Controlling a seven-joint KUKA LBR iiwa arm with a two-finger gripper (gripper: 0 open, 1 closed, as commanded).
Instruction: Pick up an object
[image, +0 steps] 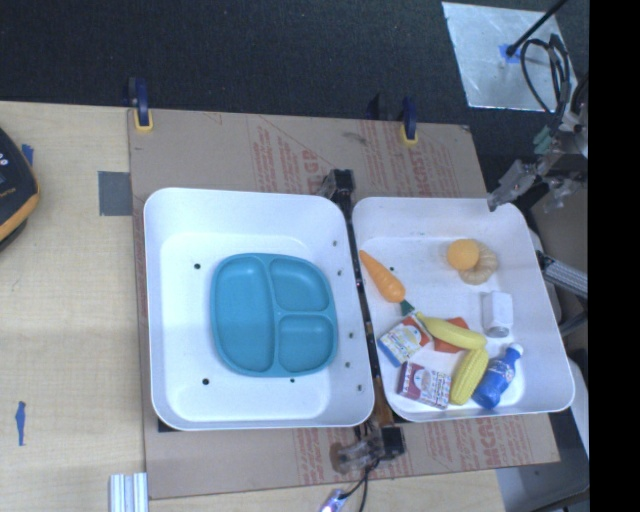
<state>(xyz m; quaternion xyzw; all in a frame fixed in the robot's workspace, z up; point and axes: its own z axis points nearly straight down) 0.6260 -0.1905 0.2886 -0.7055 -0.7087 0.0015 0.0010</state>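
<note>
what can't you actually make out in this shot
- Gripper, camera view: small and dark at the right bin's far corner; its finger state is unreadable.
- Arm: cut off by the right edge.
- Small cartons: print too small to read; partly covered by the banana and corn.
- Blue bottle: label illegible.
- Black and yellow object: cut off by the left edge, so unidentifiable.
</note>
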